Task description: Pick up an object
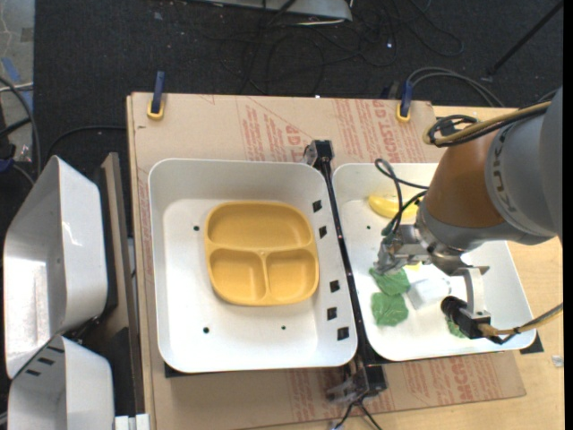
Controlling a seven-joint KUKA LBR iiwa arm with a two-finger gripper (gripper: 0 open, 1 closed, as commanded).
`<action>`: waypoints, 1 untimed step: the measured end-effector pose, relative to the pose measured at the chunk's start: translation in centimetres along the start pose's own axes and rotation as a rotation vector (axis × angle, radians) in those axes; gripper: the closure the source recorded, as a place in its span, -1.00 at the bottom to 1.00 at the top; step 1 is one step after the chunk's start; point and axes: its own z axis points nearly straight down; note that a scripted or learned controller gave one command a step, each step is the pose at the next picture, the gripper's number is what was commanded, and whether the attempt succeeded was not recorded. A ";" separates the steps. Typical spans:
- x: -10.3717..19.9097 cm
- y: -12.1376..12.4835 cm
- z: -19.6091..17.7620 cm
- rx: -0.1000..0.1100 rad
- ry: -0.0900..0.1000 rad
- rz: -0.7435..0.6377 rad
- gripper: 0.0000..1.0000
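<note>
Camera view: cardboard-topped bench (269, 124), black floor (89, 34).

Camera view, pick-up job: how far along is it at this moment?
Done: the arm has reached into the right bin, with the tool low above the green object. In hand: nothing visibly lifted; the green object and yellow object lie on the bin floor. Left: grasp and raise one.

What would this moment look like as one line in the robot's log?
arm: over right bin | gripper: low, above green object | yellow object: behind | left bin: yellow divided plate
</note>
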 end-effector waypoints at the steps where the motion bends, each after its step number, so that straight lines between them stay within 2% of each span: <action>1: -0.1 -0.7 -5.9 -0.002 0.000 -0.003 1.00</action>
